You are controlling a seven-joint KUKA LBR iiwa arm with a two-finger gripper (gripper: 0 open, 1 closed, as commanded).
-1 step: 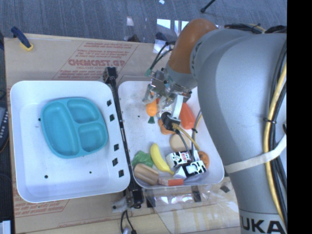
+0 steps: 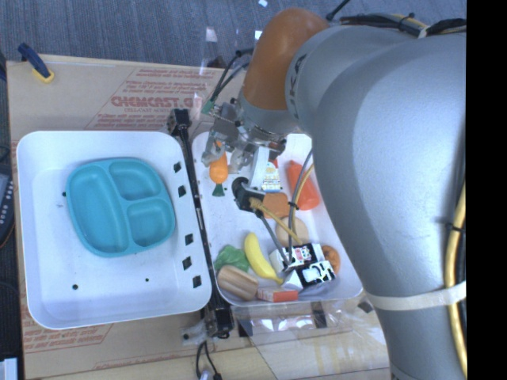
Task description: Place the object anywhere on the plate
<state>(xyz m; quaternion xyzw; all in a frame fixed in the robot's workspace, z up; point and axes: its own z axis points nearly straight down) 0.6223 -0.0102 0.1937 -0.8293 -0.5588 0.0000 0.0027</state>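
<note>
bench: brown cardboard sheet (image 2: 119, 93) with red print under both bins, grey carpet floor (image 2: 119, 10) beyond it
left bin (image 2: 32, 236): white, holds the plate
plate (image 2: 119, 204): teal, three compartments, nothing on it, mid left bin
right bin (image 2: 344, 287): just right of the plate's bin, crowded with toy food
arm (image 2: 380, 157): grey, orange band, covers most of right bin's right side
gripper (image 2: 230, 145): low over right bin's far left corner, well right of plate
fingers: state cannot tell, blocked by wrist and cables
carrot (image 2: 218, 171): orange, just under the gripper, grasp unclear
banana (image 2: 260, 257): yellow, near end of right bin
lettuce (image 2: 231, 256): green, touching banana's left
bread (image 2: 238, 282): tan, near corner, below lettuce
clip (image 2: 36, 62): blue-yellow, on bench far left of plate
</note>
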